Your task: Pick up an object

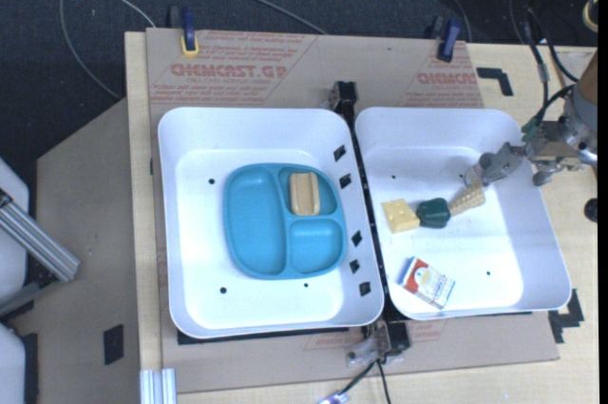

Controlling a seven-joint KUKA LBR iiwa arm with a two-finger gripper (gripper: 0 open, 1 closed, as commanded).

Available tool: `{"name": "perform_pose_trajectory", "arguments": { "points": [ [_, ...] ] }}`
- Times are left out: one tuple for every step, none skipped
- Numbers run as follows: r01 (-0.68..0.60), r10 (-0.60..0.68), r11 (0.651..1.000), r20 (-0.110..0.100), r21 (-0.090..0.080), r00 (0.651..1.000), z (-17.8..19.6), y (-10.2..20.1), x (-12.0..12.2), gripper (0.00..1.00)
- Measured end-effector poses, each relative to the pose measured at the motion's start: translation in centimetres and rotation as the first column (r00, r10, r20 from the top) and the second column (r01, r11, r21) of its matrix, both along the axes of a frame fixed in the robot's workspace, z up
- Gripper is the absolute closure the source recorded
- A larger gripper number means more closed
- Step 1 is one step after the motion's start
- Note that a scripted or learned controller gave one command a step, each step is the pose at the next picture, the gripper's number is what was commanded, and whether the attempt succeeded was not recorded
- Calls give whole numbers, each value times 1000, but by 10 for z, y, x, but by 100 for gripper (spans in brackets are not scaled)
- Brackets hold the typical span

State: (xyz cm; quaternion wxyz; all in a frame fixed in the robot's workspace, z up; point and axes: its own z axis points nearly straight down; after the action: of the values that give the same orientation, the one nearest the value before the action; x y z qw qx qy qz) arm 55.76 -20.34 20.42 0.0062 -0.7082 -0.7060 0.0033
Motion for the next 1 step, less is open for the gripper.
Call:
{"name": "perform_pose_trajectory", "arguments": {
  "points": [
    [-4, 4, 1000, 13, -3, 1000, 7, 0, 3, 0]
  ]
}}
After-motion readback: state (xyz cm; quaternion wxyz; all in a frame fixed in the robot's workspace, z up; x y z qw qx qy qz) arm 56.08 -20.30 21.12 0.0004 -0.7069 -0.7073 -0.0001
